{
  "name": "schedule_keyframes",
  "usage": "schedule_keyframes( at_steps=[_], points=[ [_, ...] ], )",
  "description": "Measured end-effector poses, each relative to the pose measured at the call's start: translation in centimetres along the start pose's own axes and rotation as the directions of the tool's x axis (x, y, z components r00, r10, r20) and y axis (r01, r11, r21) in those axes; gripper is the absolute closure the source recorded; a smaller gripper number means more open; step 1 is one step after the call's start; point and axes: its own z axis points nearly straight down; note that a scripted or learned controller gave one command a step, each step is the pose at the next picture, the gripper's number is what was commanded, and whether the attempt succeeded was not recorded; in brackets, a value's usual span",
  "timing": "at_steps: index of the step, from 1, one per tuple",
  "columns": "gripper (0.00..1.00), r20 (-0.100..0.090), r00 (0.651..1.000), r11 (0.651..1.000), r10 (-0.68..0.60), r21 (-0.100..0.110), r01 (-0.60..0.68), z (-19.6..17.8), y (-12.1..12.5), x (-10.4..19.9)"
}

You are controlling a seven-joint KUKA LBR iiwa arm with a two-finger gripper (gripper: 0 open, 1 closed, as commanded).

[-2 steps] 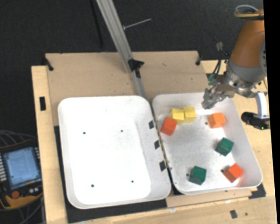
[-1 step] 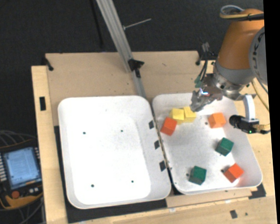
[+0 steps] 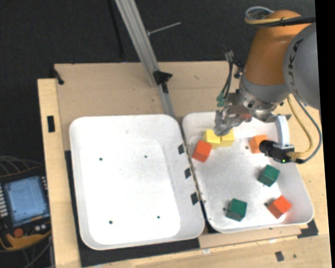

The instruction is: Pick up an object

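Note:
My gripper [image 3: 225, 123] hangs low over the back left part of the right bin [image 3: 249, 224], directly above a yellow block [image 3: 218, 137]. Its tips seem to meet the block's top. An orange block [image 3: 202, 150] lies just left of the yellow one, touching it. Another orange block [image 3: 257, 142] sits to the right, partly hidden by the arm's fittings. Two green blocks [image 3: 268, 176] [image 3: 236, 209] and an orange-red block [image 3: 279, 206] lie toward the front of the same bin.
The left bin [image 3: 80, 136] lies beside the right one, with a narrow divide between them. A slanted metal pole [image 3: 142, 44] rises behind the bins. A handheld controller [image 3: 21, 202] rests off the bench at far left.

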Motion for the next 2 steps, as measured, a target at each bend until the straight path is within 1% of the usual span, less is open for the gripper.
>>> schedule_keyframes(
  at_steps=[1, 2],
  points=[
    [1.0, 0.001, 1.0, 1.0, 0.001, 0.001, -0.001, 1.0, -1.1, 5.6],
    [1.0, 0.001, 1.0, 1.0, 0.001, 0.002, -0.001, 1.9, -2.5, 10.5]
  ],
)
